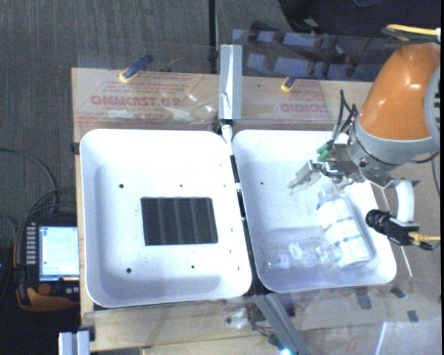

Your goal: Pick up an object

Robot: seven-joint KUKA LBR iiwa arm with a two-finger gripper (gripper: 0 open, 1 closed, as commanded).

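The pincer [305,177] hangs over the right bin [270,154] with its fingers spread and nothing between them. A clear bottle with a white label [342,228] lies just below and to its right, long axis running diagonally toward the bin's near right corner.

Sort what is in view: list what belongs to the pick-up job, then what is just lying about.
Job:
two-finger gripper over the right white bin
clear plastic bottle with white label
clear crumpled plastic item

Lying about:
left white bin with dark ribbed rectangular panel
handheld pendant with lit screen
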